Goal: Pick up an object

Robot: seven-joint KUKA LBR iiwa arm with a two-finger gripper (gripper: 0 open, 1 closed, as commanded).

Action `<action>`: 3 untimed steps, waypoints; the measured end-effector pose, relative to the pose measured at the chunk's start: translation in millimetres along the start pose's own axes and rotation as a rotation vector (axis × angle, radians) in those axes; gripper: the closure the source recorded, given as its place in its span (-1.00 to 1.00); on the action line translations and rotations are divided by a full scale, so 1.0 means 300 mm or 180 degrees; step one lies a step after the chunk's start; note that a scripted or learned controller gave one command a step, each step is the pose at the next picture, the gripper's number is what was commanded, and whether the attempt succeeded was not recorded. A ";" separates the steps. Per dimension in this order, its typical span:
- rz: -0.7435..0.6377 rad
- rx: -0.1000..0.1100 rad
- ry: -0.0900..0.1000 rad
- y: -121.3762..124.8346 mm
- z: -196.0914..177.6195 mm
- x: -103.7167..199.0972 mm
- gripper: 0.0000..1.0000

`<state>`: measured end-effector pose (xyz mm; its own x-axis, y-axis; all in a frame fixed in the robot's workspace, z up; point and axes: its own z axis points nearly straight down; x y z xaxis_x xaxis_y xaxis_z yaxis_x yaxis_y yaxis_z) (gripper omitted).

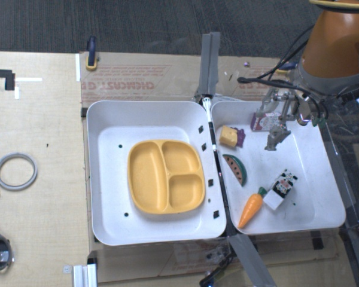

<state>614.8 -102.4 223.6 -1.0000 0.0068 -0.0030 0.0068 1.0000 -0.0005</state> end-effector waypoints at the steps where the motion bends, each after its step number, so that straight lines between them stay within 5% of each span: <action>1: 0.0717 0.0001 -0.0008 0.033 0.434 -0.033 -1.00; 2: 0.2737 0.0006 0.0001 0.007 0.438 -0.068 -1.00; 3: 0.4301 0.0010 0.0004 -0.028 0.438 -0.122 -1.00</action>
<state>651.7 -111.2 92.4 -0.2112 0.9774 -0.0020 0.9775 0.2112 -0.0002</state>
